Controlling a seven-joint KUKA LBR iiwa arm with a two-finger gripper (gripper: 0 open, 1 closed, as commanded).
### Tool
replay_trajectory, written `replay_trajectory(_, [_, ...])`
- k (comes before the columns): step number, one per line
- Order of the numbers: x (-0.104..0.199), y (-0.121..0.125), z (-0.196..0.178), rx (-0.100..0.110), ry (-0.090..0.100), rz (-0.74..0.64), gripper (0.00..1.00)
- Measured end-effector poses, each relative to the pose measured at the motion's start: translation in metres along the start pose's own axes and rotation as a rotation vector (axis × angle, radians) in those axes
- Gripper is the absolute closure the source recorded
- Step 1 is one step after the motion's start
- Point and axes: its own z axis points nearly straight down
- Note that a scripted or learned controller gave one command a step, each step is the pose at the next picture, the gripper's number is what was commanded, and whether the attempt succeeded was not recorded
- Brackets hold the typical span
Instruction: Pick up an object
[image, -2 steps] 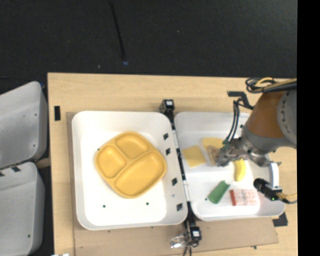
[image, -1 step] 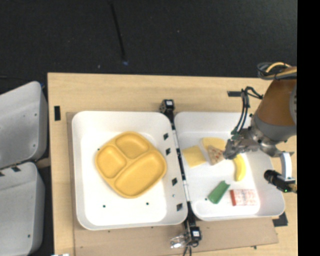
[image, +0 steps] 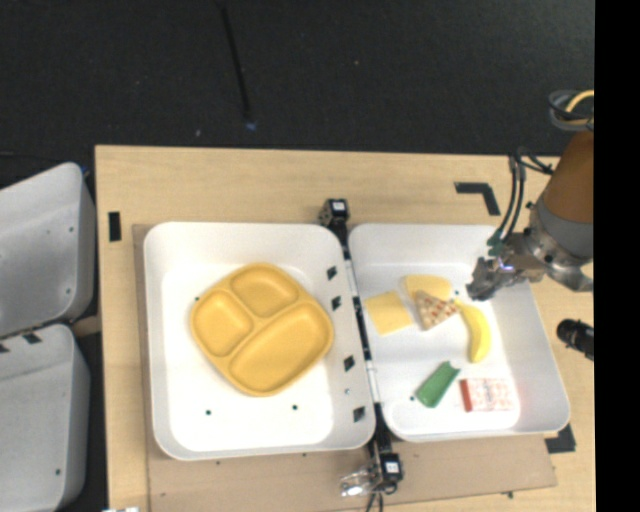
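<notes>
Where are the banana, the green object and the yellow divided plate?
banana (image: 478, 335): camera view, middle of its curved body.
green object (image: 437, 385): camera view, its centre.
yellow divided plate (image: 285, 345): camera view, largest compartment.

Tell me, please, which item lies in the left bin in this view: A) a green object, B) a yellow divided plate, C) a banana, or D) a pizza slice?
B: the yellow divided plate sits alone in the left bin, while the banana, green object and pizza slice all lie in the right bin.
</notes>
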Motion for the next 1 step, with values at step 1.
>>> replay_trajectory(1, [-0.0012,0.0012,-0.0162,0.005,0.002,-0.001,1.00])
